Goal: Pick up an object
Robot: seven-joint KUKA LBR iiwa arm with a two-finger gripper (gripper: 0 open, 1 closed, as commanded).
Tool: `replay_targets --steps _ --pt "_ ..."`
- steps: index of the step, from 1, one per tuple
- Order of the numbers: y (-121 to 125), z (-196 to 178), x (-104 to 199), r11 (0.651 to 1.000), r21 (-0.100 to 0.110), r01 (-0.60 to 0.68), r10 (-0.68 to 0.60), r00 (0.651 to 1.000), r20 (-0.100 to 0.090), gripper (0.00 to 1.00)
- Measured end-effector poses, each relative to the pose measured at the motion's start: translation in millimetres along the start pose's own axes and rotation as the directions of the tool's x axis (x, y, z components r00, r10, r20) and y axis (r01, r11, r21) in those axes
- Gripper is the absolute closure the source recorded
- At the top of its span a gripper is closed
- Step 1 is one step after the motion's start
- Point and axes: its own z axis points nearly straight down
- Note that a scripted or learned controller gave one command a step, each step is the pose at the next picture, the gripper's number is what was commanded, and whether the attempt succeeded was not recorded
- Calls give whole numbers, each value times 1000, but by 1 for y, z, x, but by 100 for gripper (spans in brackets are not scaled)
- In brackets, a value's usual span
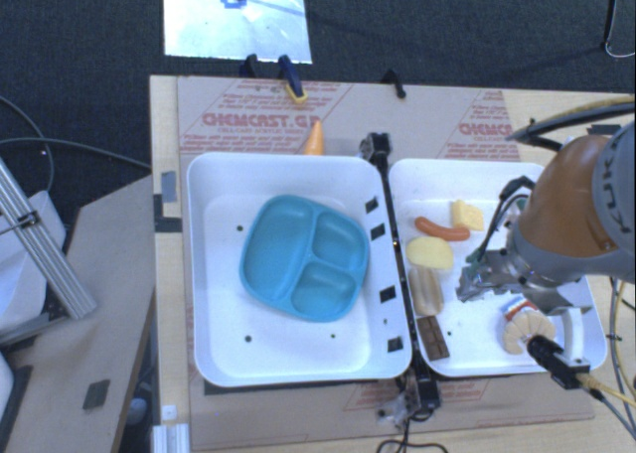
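The right bin (pixel 477 367) holds several toy foods: an orange-red sausage (pixel 441 230), a yellow chunk (pixel 467 215), a pale yellow potato-like piece (pixel 430 253), a beige stick (pixel 427 291), a brown bar (pixel 431 337) and a tan ridged pastry-like piece (pixel 524 331). My gripper (pixel 479 284) hangs low over the bin's middle, just right of the potato-like piece and the beige stick and up-left of the pastry-like piece. I see nothing held in it. The arm's orange band (pixel 571 203) sits above it and hides part of the bin's right side.
The left bin (pixel 224 342) carries a blue sectioned plate (pixel 304 256). Black clips (pixel 388 262) line the divider between the two bins. An orange cone-shaped item (pixel 313 138) lies on the board behind the left bin. Cables (pixel 586 381) run along the right bin's front right corner.
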Motion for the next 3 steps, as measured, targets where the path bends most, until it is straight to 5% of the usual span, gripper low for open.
replay_targets --steps 3 --pt "3 -31 1 1000 -6 5 -5 1000 -1 100"
